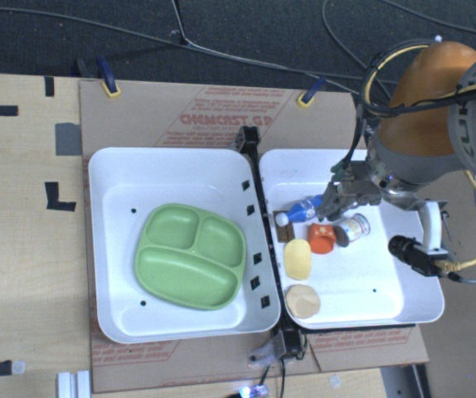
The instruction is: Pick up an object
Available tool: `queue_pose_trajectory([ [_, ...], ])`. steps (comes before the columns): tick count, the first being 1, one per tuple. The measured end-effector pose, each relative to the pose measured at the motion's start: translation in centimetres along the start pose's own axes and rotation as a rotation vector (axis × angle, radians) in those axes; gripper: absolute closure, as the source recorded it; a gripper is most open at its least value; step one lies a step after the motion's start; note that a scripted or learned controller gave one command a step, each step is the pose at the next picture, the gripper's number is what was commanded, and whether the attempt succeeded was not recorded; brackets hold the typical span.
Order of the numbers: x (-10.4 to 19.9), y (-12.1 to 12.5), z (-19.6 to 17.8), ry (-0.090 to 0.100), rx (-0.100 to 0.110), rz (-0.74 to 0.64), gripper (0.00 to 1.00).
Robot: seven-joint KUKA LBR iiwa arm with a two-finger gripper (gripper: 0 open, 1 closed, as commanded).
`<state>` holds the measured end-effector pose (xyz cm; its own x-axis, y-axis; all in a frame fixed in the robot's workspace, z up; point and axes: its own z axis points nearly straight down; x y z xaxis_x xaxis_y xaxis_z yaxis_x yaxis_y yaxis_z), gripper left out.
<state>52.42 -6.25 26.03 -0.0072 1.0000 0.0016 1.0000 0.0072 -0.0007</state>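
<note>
Left bin [105, 181]: white, holds pale green divided plate [191, 255]. Right bin [404, 297]: white; blue bottle [303, 211], orange-red cup [322, 239], yellow lemon-like piece [297, 259], tan round piece [303, 301].

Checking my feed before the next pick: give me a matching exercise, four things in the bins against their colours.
Things:
1. divided plate in the left bin
2. bottle
3. oval object in the right bin
4. small cup

Colours:
A. orange-red
B. yellow
C. green
D. blue with a white cap

Pairs: 1-C, 2-D, 3-B, 4-A
</note>
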Motion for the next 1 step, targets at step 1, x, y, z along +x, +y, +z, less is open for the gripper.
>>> queue_pose_trajectory([
  [1,6.12,-0.30,1.46,0.000,0.002,0.000,1.00],
])
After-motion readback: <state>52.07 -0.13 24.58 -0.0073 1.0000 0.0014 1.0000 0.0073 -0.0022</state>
